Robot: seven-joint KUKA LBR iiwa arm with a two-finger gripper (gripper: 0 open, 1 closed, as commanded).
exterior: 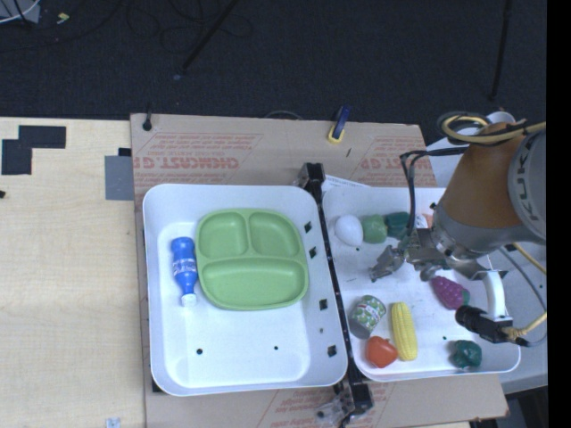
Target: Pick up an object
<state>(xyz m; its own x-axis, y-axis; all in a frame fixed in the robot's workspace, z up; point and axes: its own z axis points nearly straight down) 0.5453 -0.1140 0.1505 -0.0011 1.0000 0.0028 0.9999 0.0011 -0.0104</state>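
Overhead, the grey arm with its orange band reaches into the right white plastic bin [500, 364], its 2-finger gripper [389, 264] low over the bin floor; whether it is spread or pinching cannot be told. Nearby lie a white egg [348, 230], a yellow corn cob [403, 330] and a purple grape bunch [448, 290]. The left white bin [169, 355] holds a green divided plate [252, 259] and a blue bottle [184, 269]
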